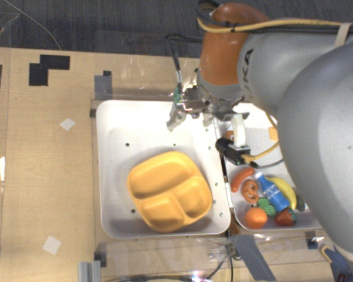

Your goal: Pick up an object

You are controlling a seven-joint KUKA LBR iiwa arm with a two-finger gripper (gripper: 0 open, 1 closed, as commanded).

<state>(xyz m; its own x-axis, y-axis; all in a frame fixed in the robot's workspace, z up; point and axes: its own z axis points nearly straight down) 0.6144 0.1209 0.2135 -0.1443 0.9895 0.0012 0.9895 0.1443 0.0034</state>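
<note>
The left bin (112,157) is carrying a yellow divided plate (169,191), which is lying flat toward the bin's near side with its three compartments facing up; the low, broad shape is offering few edges that two fingers could close across, so it is probably the harder candidate for the task. Further right, over the far end of the ridge where the two bins meet, the gripper (195,115) is hanging below the orange-banded wrist, well apart from the plate and above bare bin floor. Nothing is lying between its fingers, and whether they are spread or closed cannot be told from this angle. A cable is looping from the wrist down past the divider.

In the right bin (263,122), the graspable items are crowding the near corner: a toy hot dog (242,177), an orange (256,217), a blue bottle (273,195), a banana (286,191) and a red strawberry-like fruit (285,217), all touching or just beside one another. The arm's bulk is hiding the rest of that bin. Judged from this layout, no object is yet being lifted, and the pick is still pending.
</note>
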